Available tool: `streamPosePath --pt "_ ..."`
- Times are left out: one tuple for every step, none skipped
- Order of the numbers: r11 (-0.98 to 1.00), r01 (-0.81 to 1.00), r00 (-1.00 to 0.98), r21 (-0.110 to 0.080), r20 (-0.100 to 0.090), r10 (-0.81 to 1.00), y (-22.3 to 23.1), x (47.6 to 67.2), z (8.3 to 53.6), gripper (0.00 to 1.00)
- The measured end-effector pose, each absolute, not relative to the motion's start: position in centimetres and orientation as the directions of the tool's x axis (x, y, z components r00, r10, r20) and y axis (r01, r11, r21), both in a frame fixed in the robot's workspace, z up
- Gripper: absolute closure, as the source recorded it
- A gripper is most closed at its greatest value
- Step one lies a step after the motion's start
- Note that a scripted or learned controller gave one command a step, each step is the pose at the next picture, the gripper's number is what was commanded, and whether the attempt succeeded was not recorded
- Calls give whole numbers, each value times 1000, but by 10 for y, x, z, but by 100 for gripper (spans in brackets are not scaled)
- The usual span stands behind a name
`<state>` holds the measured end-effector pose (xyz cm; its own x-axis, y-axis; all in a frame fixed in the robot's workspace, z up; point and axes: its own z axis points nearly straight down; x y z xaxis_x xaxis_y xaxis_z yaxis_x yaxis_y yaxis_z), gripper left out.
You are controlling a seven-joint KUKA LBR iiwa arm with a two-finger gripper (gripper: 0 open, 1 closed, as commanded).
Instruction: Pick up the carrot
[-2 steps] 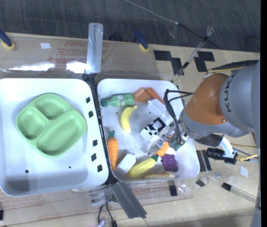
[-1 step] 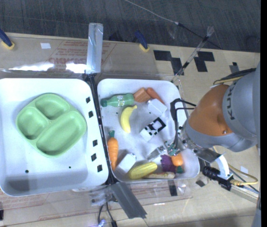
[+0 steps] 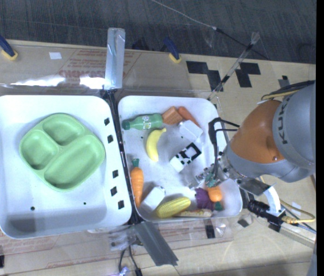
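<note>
While arm reaches over right bin [image 3: 150, 105] | carrot [image 3: 137, 181] apart.

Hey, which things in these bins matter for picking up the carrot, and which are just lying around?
For the job:
carrot, against the left wall of the right bin
pincer, low over that bin's right side

Lying about:
green bottle
banana
corn cob
white block
green divided plate in the left bin
</note>
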<state>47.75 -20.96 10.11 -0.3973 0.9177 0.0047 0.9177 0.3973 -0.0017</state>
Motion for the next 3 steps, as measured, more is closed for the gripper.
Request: streamPosePath --pt "398 918 -398 -2 5 918 -209 477 101 0" --pt "405 914 -405 -2 5 914 -209 478 111 100" --pt "250 968 -250 0 0 968 -179 477 154 100"
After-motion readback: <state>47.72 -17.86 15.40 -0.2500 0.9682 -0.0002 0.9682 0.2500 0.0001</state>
